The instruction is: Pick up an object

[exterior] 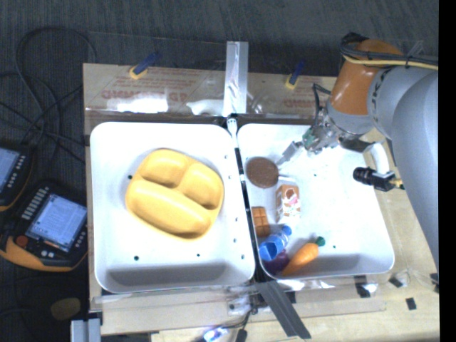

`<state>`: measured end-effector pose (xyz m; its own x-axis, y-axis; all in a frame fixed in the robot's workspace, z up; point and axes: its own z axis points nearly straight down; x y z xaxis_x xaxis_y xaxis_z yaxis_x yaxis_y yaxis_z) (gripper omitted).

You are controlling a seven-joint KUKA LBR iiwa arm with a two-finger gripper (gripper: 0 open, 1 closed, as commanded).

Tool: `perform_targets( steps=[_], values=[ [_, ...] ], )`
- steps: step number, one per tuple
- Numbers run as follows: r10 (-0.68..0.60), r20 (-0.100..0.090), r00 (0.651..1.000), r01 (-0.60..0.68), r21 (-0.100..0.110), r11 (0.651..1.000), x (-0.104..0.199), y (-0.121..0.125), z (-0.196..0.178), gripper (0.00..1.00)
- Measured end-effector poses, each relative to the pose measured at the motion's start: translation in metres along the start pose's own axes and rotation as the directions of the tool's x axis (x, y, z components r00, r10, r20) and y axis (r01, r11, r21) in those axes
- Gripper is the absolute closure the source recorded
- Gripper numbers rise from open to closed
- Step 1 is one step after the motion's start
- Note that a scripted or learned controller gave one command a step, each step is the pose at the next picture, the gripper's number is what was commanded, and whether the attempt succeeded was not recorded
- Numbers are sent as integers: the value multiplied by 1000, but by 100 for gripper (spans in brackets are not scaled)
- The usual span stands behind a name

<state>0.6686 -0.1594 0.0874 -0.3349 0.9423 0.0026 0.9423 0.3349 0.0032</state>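
Observation:
In the right bin (356, 226), my gripper (293, 150) hangs over the back left part, just right of a brown round disc (261, 171). Nothing shows in its grasp. In front of the disc lies a white and red packet (288, 200), with a small brown block (260, 221) to its left. Crowded into the near left corner are a blue bottle (273, 244), an orange carrot (303, 255) and a dark purple item (279, 264). A big yellow bread-shaped lump (174, 191) lies in the left bin (114, 248).
The grey arm with its orange band (353, 91) comes in over the right bin's back right corner. A black part (374, 177) sticks out beside it. The divider between the bins (242, 191) runs close to the disc and block. A tablet and pendant (43, 223) lie left of the bench.

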Motion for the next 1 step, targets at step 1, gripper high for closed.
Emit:
perform_targets(
  steps=[1],
  values=[
    [62,5,998,-62,-5,998,47,-37,-1,0]
  ],
)
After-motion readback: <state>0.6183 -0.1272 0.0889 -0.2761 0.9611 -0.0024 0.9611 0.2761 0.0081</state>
